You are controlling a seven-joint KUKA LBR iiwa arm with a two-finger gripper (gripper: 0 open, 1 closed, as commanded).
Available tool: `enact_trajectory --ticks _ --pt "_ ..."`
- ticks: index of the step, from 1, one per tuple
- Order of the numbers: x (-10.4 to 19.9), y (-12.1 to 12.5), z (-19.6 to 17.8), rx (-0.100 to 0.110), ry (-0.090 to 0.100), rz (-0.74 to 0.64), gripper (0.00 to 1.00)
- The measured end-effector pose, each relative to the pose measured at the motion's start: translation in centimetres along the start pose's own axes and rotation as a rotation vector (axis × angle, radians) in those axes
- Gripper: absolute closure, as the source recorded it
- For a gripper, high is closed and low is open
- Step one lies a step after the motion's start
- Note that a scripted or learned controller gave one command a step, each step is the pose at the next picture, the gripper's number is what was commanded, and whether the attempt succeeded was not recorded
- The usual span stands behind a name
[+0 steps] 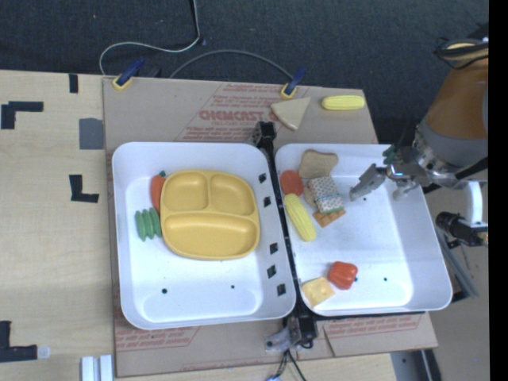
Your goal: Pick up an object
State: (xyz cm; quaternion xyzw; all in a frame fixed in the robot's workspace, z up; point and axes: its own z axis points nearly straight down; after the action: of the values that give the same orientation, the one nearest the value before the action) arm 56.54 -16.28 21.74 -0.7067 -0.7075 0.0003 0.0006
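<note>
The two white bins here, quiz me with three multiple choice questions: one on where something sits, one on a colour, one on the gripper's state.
1. Where is the yellow divided tray?
A. left bin
B. right bin
C. on the cardboard behind the bins

2. What colour is the pepper in the right bin?
A. green
B. purple
C. red

3. What is the gripper doing?
A. holding the corn
B. poised over the right bin, holding nothing
C. resting in the left bin

Answers:
1 A, the tray lies in the left bin.
2 C, it is red, beside a yellow wedge.
3 B, nothing is between its fingers; the corn lies apart.
</note>
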Motion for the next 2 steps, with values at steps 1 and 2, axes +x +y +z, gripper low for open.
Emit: enact_trajectory --ticks 1,2 --pt "3.7 2.1 12.1 -0.003 -0.003 0.002 0.00" --pt "3.3 2.8 13.3 0.000 0.001 0.000 0.00"
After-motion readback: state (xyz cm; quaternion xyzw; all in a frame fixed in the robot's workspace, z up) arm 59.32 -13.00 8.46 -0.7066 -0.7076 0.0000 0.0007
